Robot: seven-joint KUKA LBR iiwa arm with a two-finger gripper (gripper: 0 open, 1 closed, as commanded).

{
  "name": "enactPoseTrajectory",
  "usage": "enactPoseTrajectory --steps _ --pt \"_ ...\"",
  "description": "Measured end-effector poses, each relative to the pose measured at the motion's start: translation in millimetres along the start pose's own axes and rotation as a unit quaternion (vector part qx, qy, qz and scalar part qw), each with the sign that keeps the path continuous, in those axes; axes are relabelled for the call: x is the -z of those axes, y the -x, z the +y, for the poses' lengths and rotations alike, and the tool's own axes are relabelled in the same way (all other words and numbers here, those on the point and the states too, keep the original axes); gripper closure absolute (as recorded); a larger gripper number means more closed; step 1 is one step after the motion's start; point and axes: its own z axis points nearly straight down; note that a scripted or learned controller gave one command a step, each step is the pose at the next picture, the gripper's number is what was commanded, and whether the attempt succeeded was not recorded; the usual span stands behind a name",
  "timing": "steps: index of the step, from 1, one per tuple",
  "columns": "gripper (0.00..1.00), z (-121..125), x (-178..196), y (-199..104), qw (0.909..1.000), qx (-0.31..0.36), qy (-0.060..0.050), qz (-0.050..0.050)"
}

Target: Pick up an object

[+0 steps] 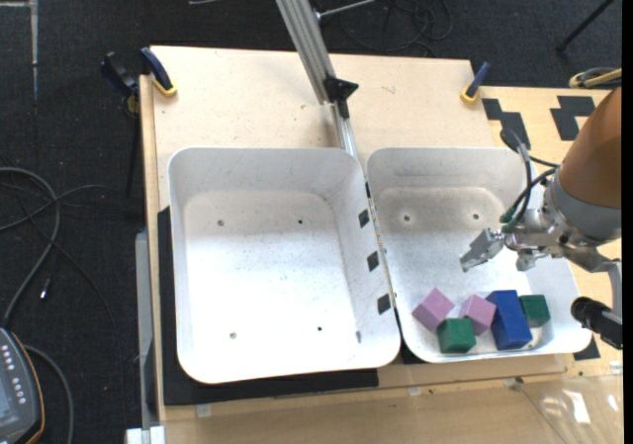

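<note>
The counter is a pale board carrying two shallow white bins side by side. The left bin shows a bare speckled floor. The right bin holds all the blocks, gathered in its near right corner.

The grey arm reaches in from the right, with its orange band above the wrist, and hangs over the right bin. Its end effector sits above the bin floor, up and to the left of the blocks and apart from them. How far its tips are spread cannot be made out, and nothing shows between them.

A slanted metal rail runs from the top of the view down to the gap between the bins.

Among the blocks, the blue block is the biggest. It lies just beside the dark green block at the right. A pink block touches the blue one on its left. Another pink block lies further left. A green block sits just below and between the two pink ones, near the bin's front rim.
</note>
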Motion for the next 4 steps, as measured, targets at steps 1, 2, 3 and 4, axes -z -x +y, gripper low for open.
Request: enactPoseTrajectory --steps 1,2,3,4 --pt "0.0 0 -115 60 1.0 -0.002 0.003 -0.004" --pt "0.0 9 -87 9 1.0 0.003 0.002 0.0" --pt "0.0 0 -25 14 1.0 0.001 0.003 -0.001" --pt "0.0 12 -127 30 1.0 -0.001 0.0 0.0"
